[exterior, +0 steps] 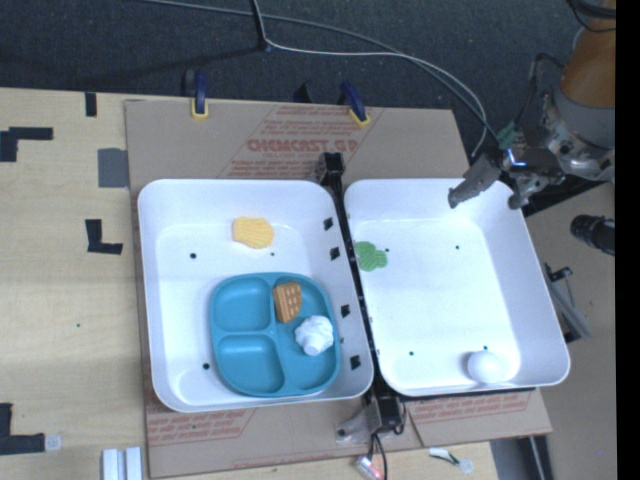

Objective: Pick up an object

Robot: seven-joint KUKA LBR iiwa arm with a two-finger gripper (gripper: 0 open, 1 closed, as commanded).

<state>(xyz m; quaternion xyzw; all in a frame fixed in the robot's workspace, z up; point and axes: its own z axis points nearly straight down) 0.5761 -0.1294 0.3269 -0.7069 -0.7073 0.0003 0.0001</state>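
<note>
Jaws first: you cannot tell from this view how they stand, because the gripper (487,180) reads as dark shapes at the upper right corner of the right bin (520,268), hanging over its rim. Nothing shows between them, so treat the hand as carrying nothing.

You are at the approach step, as far as can be judged; no object has been reached. The next move calls for you to choose a target and bring the arm down over it. Nearest is the green piece (370,257) at the right bin's left wall. A white ball (489,366) sits in that bin's near right corner, close to the wall, which could crowd the approach.

In the left bin (165,268) you have a yellow piece (253,232) lying on the floor above a blue divided tray (240,353). The tray holds a waffle-like brown piece (287,301) in its upper right compartment and a crumpled white object (314,335) just below it.
</note>
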